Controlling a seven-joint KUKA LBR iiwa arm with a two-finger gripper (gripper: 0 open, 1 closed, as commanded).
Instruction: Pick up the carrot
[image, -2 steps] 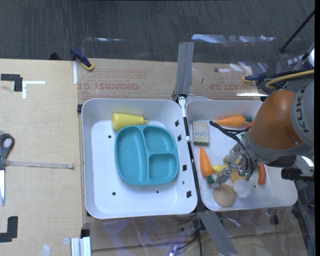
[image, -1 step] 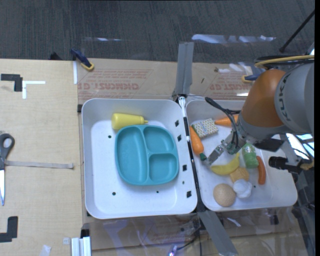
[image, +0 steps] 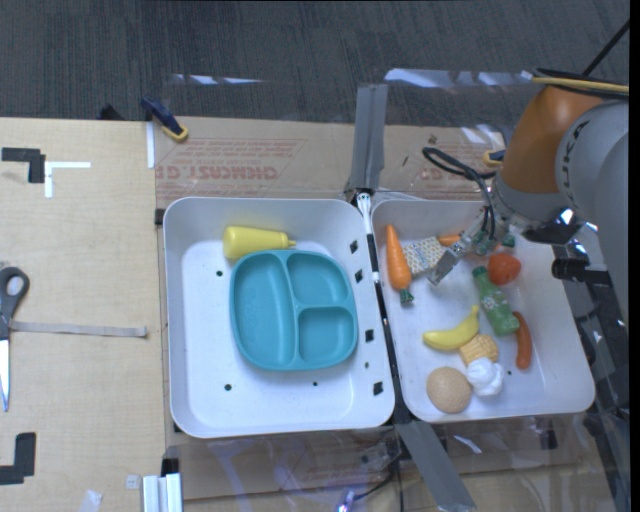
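A pale wooden bench (image: 70, 300) carries two shallow white bins side by side, with flattened cardboard (image: 260, 160) under and behind them and dark floor beyond.

Nearest the camera, in my bin, the right bin (image: 560, 395), lie a tan egg (image: 449, 389), a white garlic bulb (image: 487, 377) and a piece of corn (image: 479, 349), all close together. Just above them is a banana (image: 452, 332). To its right are a green bottle (image: 494, 305) and a thin red chilli (image: 523, 345). A red tomato (image: 504, 267) sits further back.

The carrot (image: 398, 262) lies along the left wall of this bin, orange body pointing away from the camera, green stub towards it. It touches nothing I can make out except perhaps the wall.

My claw (image: 452, 258) hangs over the back middle of the bin, just right of the carrot and apart from it. I cannot tell how far my fingers are spread, and I see nothing between them.

The left bin (image: 190, 400) holds a teal divided plate (image: 294, 308) and, behind it, a yellow cone (image: 255, 240).

I judge the carrot to be a light, rigid plastic toy, smooth and tapered, so it may slip towards its thin end. I would grip across the thick middle, fingers crosswise to its length, though the wall beside it leaves little room for one finger.
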